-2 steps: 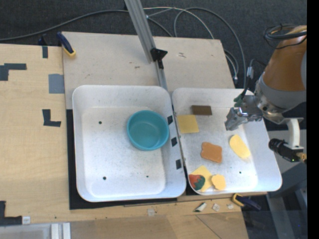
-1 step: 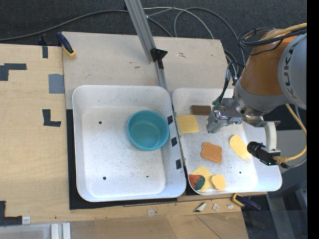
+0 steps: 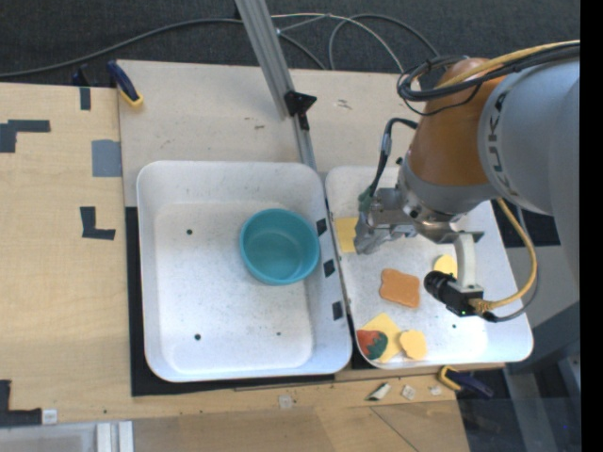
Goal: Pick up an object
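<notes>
My gripper [image 3: 367,240] hangs low over the left side of the right bin [image 3: 499,347], right beside a yellow flat piece [image 3: 346,233] near the bin's left wall. An orange toast-like slice [image 3: 399,289] lies in the middle of that bin. Near its front edge sit a yellow wedge with red and green on it [image 3: 377,337] and a small yellow piece [image 3: 413,345]. Another small yellow piece [image 3: 445,266] lies to the right, partly behind a black part of the arm. The left bin [image 3: 170,281] holds a teal bowl [image 3: 279,245].
The arm's bulky grey and orange body [image 3: 471,149] covers the back of the right bin. A slanted metal pole [image 3: 273,55] rises behind the bins. Cables trail across the back of the bench. Blue-and-yellow clamps sit at the bench's back left corner [image 3: 124,83] and front edge [image 3: 462,380].
</notes>
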